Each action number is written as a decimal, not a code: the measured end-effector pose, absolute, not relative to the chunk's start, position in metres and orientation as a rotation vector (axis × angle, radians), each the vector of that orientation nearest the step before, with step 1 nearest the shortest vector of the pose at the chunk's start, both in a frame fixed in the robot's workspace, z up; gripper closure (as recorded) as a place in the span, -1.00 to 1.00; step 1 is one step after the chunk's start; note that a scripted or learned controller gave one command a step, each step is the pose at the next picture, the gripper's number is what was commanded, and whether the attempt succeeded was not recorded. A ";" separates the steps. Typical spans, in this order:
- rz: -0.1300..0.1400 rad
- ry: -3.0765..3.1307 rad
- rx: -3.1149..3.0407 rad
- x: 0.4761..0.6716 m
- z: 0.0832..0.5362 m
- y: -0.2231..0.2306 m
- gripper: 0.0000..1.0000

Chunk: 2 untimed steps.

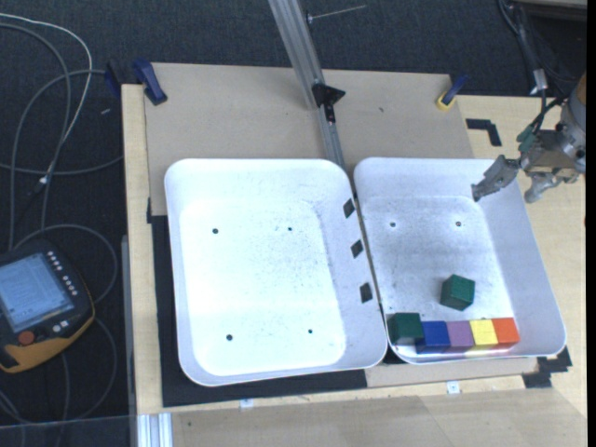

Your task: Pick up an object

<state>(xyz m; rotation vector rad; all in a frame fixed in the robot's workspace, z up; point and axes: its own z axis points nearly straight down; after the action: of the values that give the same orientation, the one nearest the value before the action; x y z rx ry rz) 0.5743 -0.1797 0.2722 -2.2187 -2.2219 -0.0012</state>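
Item: two-finger metal gripper (510, 186), seen at the far right corner of the right shallow white plastic bin (521, 250), above its rim. Fingers are spread apart, one grey fingertip (486, 187) pointing down-left over the bin wall; nothing is held between them.

Item: dark green wooden cube (457, 291), lying loose and slightly turned on the right bin's floor, near of centre and well apart from the gripper. It is judged the easiest target, since it is clear on all sides.

Item: row of small coloured blocks along the near wall of the right bin, touching one another: a green block (405, 327), a blue block (433, 334), a purple block (460, 333), a yellow block (482, 331) and an orange block (505, 330).

Item: left shallow white plastic bin (186, 250), speckled, with no objects seen in it.

Status: no object is yet picked up; the approach is judged to be at its start.

Risks noted:
- A finger could be caught on the bin rim if a descent is made from the present spot.
- The loose cube could be nudged aside rather than clamped if its turned faces are not matched by the fingers.
- Among the packed row, a finger could be blocked by a neighbouring block or by the near wall.
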 end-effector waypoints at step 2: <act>0.003 -2.215 -2.215 0.490 0.098 -0.159 -1.00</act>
<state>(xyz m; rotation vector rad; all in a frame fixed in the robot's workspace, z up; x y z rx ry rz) 0.4900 -0.1594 0.0976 -2.2151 -2.2154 0.0032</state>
